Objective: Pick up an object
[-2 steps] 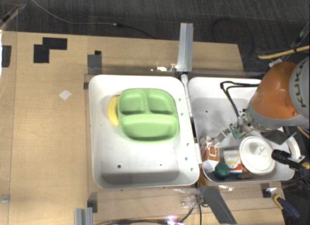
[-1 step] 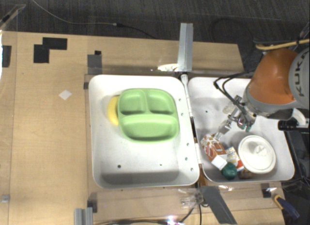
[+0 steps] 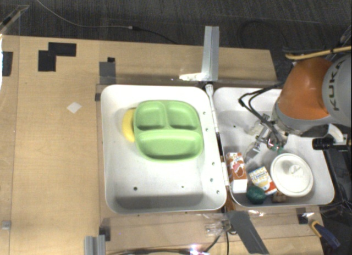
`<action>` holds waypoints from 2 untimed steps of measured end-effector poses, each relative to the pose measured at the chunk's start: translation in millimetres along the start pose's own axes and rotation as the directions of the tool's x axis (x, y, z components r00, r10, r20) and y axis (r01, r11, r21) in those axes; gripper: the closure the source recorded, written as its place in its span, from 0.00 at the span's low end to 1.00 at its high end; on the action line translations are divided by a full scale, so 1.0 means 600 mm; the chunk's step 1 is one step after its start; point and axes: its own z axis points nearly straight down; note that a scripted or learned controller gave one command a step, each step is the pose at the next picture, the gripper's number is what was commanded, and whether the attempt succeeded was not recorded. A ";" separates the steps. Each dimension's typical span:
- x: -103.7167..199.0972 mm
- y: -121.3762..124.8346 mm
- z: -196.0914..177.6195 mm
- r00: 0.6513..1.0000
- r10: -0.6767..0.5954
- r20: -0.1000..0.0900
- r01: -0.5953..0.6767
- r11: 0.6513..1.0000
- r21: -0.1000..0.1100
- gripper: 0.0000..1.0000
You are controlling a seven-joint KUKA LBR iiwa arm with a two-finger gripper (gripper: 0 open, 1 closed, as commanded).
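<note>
– While the near end of the right bin (image 3: 328, 193) is being logged: what is being recorded as a candidate for pickup?

– A dark green lump (image 3: 254, 194) is being noted nearest, against the front wall. Just behind it, a small blue-and-orange carton (image 3: 260, 178) is being listed, touching or nearly touching a white round dish (image 3: 292, 173) on its right. A red-and-white carton (image 3: 235, 166) is lying beside the bin's left wall.

– How is handling being judged?

– Both cartons are being judged light and stiff-sided, though crushable under a hard squeeze; a hold across the narrow faces is being favoured. The dish is being judged smooth, slippery and too wide to span, so only its rim is being considered. The lump's material cannot be told.

– And the gripper (image 3: 265, 142)?

– It is being seen farther back, over bare bin floor, near the cartons but apart from them. Whether it is released or clenched cannot be told; nothing is being seen in its hold. Behind it, the arm's orange band (image 3: 305, 92) is being noted.

– Left bin (image 3: 159, 199)?

– A green divided plate (image 3: 166, 129) is being logged, with a yellow item (image 3: 127, 126) partly under its left edge.
</note>
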 end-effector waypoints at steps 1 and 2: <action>0.008 -0.067 0.010 0.941 0.337 0.001 -0.337 0.941 0.001 0.00; 0.086 -0.086 0.008 0.764 0.645 0.002 -0.645 0.764 -0.003 0.00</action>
